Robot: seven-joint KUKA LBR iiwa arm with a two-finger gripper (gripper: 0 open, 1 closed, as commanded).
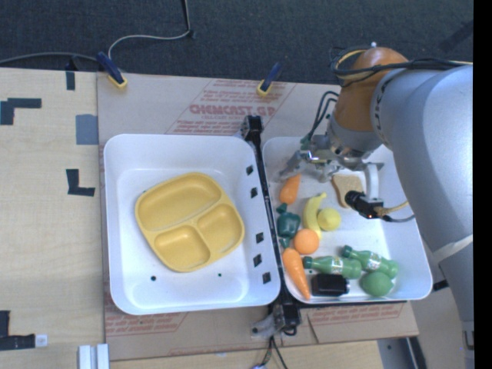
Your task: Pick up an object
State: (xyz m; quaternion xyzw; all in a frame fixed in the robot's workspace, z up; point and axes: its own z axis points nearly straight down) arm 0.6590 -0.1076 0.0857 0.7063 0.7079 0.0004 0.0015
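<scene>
Hovering beside the small orange plastic carrot [290, 188], the two-finger gripper [307, 160] has an indeterminate grip state; this light, rigid, smooth toy probably suits mid-body grasping.

Small toy foods crowd the right bin [407, 283]. An orange carrot [290, 188] lies at ten o'clock, a yellow banana [312, 210] and lemon [329, 220] near centre, an orange [306, 241] just below, a second carrot [296, 272] at seven, two green bottles [354, 264] and a lime [376, 284] toward five.
</scene>
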